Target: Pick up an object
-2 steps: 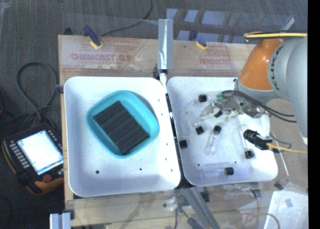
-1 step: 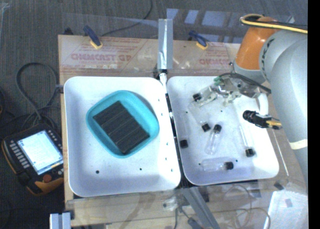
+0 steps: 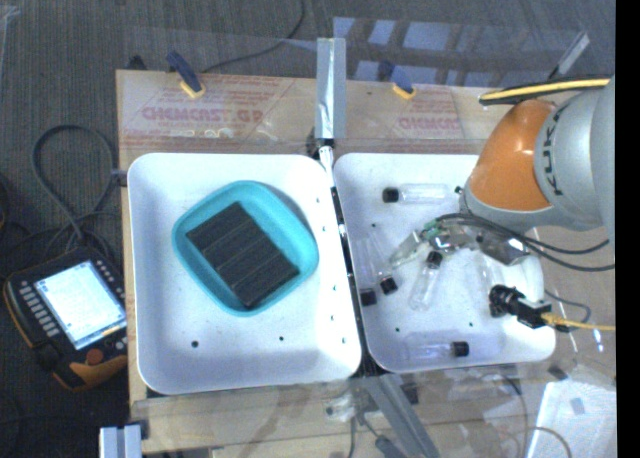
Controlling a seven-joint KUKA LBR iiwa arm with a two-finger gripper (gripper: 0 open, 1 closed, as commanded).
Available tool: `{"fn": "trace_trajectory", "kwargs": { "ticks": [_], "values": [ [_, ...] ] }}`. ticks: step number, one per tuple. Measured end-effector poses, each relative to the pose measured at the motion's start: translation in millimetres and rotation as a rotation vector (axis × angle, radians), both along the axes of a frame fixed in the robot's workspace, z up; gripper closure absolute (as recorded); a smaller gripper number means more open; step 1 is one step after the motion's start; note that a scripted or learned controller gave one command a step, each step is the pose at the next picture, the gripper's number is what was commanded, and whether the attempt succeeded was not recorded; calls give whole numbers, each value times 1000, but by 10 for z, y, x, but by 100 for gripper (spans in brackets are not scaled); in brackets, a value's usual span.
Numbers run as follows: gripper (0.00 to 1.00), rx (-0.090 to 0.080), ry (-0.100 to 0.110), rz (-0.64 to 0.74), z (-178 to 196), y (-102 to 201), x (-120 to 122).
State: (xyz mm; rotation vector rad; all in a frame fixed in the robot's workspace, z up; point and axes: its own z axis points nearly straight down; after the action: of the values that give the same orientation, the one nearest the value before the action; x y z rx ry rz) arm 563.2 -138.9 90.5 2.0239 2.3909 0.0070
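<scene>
We have one camera, fixed above the bench [image 3: 140, 96], and it looks down at a slant. It stands far enough to take in both white bins fully: the left bin [image 3: 150, 336] and the right bin [image 3: 400, 346], side by side. We see also the floor around the bench, with a handheld screen unit [image 3: 70, 311] at left. The arm [image 3: 545, 171] comes in from the right side of the picture.
</scene>
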Motion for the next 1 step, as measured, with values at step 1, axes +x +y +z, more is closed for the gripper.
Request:
{"fn": "trace_trajectory", "kwargs": {
  "ticks": [1],
  "values": [
    [0, 3, 21, 159, -17, -135, 860]
  ]
}}
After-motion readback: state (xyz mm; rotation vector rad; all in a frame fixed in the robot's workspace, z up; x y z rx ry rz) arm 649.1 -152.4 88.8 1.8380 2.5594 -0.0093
